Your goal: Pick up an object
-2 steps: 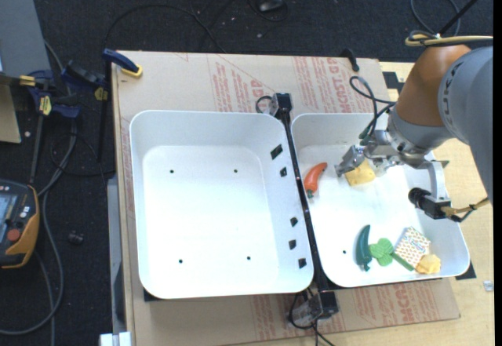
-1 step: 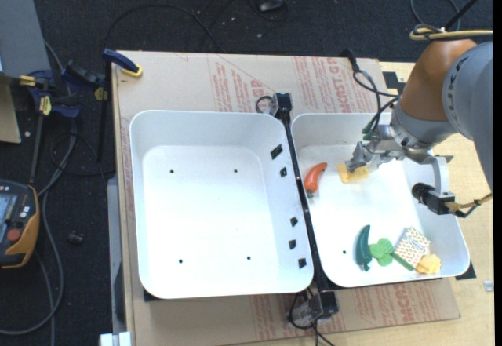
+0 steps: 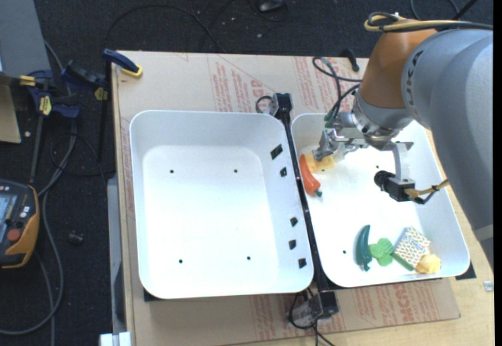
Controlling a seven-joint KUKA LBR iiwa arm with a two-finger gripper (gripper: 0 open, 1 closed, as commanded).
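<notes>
My gripper (image 3: 331,145) hangs low over the upper left part of the right bin (image 3: 439,180), reaching in from the right. A small pale yellow thing (image 3: 324,158) sits right under its tip, and I cannot see whether it is held. Just to the left, an orange-red object (image 3: 310,175) lies against the bin's left wall. Near the front of the same bin lie a dark teal curved piece (image 3: 362,247), a green lump (image 3: 382,251), a blue-and-white patterned piece (image 3: 410,245) and a yellow piece (image 3: 428,264).
The left bin (image 3: 149,180) stands beside the right one, with a black divider strip (image 3: 294,203) between them. Blue clamps (image 3: 67,81) and cables lie off the bench at the left. The arm's grey body covers the right bin's far right corner.
</notes>
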